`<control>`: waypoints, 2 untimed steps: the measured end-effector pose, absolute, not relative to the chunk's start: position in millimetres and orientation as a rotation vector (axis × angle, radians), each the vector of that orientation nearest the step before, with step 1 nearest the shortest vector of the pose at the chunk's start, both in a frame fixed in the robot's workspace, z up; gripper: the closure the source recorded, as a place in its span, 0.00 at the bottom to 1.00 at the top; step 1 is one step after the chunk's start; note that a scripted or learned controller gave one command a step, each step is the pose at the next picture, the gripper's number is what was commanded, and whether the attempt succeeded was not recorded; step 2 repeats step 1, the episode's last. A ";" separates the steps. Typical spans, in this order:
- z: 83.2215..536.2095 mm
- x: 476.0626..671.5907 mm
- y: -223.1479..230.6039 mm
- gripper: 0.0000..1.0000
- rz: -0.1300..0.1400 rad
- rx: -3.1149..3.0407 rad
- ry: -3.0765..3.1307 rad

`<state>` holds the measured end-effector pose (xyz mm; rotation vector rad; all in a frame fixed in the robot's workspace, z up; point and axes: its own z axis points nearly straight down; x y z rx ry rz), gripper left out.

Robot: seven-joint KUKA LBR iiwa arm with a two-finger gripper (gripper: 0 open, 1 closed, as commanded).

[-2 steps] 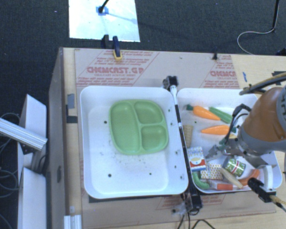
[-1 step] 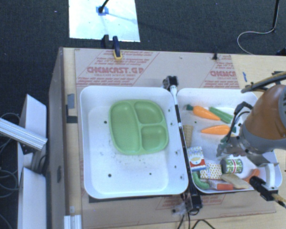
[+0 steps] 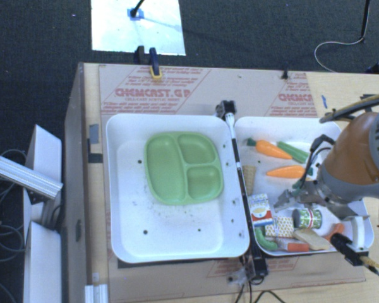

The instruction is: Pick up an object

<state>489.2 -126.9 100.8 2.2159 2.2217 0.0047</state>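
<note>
Both bins looked like smooth white plastic with a dull sheen; the left bin [image 3: 129, 232] was speckled with dark specks around the green divided tray [image 3: 182, 168], itself a matt, smooth plastic. Right of that tray, the toy carrots [image 3: 273, 149] seemed glossy orange plastic, and the small can [image 3: 307, 218] carried a shiny printed label. The bench top [image 3: 177, 90] behind the tray was a sheet under brownish printed protective paper. The arm's orange band [image 3: 360, 149] looked smooth and satin.
</note>
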 end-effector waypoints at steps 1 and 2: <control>111.2 490.4 -126.8 1.00 0.008 2.212 2.222; 111.2 490.4 -126.8 1.00 0.008 2.212 2.222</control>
